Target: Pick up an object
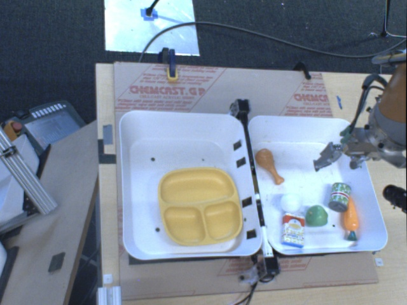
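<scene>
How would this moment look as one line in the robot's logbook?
gripper: above right bin, nothing held | drumstick, can, carrot: in bin

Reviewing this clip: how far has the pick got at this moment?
Nothing looks picked yet. The drumstick, white ball, green ball, can, carrot and small carton all lie in the right bin. In hand: the gripper hangs over that bin, holding nothing visible. Left: descend, grasp, lift.

Right bin, 6 objects:
orange-brown drumstick at left, lying diagonal;
white ball mid-bin;
green round piece just beside ball;
small carton near front wall;
upright can;
carrot just beside can, front right.
</scene>
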You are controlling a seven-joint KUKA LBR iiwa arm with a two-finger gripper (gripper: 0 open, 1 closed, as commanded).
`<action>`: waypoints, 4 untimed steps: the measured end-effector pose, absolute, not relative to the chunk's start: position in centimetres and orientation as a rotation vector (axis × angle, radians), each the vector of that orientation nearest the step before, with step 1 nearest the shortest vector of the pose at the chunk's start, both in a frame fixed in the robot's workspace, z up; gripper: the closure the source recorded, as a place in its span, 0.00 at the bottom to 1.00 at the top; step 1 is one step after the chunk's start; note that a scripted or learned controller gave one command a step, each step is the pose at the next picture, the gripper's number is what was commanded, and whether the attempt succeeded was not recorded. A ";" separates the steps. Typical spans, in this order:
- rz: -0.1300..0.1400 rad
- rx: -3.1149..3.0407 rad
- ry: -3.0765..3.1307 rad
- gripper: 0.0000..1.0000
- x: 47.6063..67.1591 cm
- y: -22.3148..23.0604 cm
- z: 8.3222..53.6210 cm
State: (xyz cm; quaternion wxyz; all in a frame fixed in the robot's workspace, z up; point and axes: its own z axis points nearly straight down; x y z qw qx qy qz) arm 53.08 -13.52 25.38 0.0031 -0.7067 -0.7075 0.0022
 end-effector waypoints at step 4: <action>0.002 -2.218 -2.221 0.00 54.4 -14.2 8.7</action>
